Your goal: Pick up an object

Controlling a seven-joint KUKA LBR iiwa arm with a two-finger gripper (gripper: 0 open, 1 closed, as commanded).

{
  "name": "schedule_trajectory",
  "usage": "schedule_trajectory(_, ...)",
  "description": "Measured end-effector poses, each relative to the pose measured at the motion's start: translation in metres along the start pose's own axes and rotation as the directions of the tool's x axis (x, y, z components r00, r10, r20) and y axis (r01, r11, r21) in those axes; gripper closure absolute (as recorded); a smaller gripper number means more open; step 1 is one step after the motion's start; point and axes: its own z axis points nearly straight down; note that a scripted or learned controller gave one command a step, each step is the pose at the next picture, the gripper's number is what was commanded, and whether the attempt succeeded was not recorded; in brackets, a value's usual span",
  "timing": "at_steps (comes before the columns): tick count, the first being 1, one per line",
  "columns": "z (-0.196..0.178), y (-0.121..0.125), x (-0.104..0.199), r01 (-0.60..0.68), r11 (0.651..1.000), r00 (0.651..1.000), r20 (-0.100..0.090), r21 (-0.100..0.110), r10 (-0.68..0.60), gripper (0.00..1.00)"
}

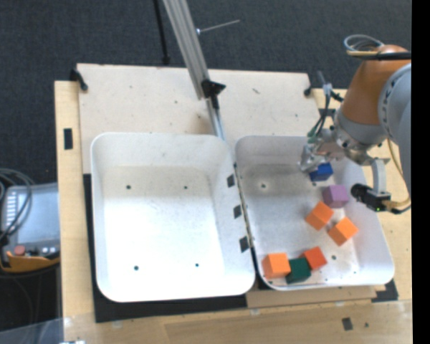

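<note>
On the left of the bench (68, 192) sits the left bin (100, 264), a shallow white tray with a few dark specks on its floor. A slanted aluminium strut (190, 45) descends from the top of the view and ends at the rear edge between the two bins. The right bin (254, 153) lies directly beside the left one, their inner walls touching or nearly so. In the right bin's near corner, an orange block (276, 264) rests against a dark green block (299, 269), and a red-orange block (315, 257) sits just beside the green one on its right. Further back, toward the bin's middle, a second orange block (319, 215) lies near a third orange block (343, 230), which is slightly nearer the front wall. A pale purple block (335, 196) lies just behind these two. A blue block (320, 170) is positioned at the rear right area of the bin, directly beneath my gripper (314, 160). My gripper is lowered over the blue block, which appears at my fingertips; I cannot tell whether the block is pinched or merely lies under me. My arm (373, 99), grey with its orange band, enters from the right.
</note>
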Motion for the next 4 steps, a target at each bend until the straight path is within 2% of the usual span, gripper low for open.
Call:
schedule_trajectory(1, -0.053, -0.002, 0.006, 0.0, 1.0, 1.0, -0.011, 0.02, 0.0, 1.0)
schedule_trajectory(3, -0.154, 0.003, 0.002, 0.002, 1.0, 1.0, -0.01, 0.019, -0.002, 1.0)
schedule_trajectory(4, -0.143, -0.019, 0.054, 0.0, 1.0, 1.0, -0.012, 0.028, 0.0, 1.0)
